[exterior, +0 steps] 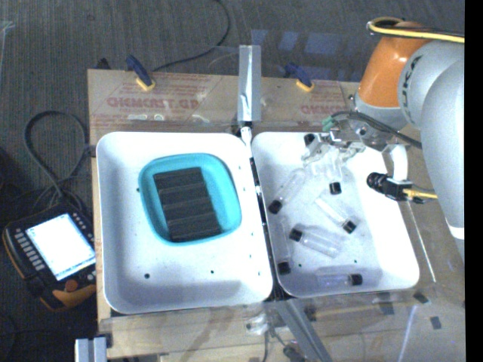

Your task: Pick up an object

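1. over the right bin's (407, 266) far corner hangs the pincer (330, 151); whether it is spread or pressed together i cannot tell.
2. clear vials (317, 240) with black caps lie scattered in that bin, some just below the pincer.
3. risk, as i judge it: smooth round vials may roll or slip aside as the pincer comes down, and transparent walls blur their edges.
4. the left bin (121, 277) holds a glossy teal tray (226, 183) with a dark ribbed insert (189, 202).
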You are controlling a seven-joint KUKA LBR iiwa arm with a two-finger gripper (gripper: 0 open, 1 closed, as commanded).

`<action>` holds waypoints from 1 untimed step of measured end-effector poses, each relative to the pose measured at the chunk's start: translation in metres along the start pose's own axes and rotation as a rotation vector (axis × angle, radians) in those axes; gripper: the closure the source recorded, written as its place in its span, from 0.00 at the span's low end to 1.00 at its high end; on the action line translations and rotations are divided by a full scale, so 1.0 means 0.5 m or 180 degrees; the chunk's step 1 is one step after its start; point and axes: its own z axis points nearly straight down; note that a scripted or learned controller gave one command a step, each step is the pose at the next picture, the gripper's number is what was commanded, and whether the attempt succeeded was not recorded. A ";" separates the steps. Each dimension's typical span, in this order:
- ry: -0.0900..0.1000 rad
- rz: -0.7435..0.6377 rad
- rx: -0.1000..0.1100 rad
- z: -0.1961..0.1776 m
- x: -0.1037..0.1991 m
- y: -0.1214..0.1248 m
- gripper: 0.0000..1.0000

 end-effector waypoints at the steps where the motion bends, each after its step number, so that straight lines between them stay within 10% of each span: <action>1: -0.0007 0.0235 -0.0044 -0.125 0.118 0.027 1.00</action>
